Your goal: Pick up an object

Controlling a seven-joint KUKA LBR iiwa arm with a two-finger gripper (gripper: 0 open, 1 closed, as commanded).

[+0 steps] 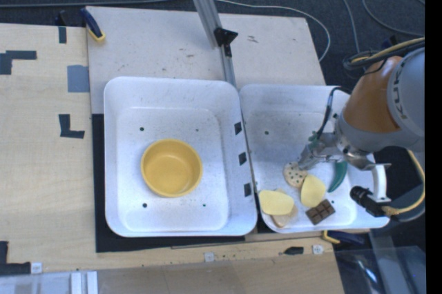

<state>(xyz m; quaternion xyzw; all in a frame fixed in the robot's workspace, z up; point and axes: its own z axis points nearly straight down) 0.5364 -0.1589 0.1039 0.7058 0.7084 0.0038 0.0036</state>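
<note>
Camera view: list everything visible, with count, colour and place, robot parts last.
bins: two, white, side by side on the bench
bowl: one, yellow, left bin
cookie: one, tan with dark spots, right bin by the gripper
yellow pieces: two, yellow, right bin's near edge
brown block: one, dark brown, right bin's near corner
teal item: one, teal, right bin beside the arm
arm: one, grey and orange, from the right
gripper: one, over the right bin

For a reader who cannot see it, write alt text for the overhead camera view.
A grey robot arm's gripper hangs low in the right white bin, above a speckled tan disc, two yellow pieces and a brown block. The left white bin holds a yellow bowl.
</note>
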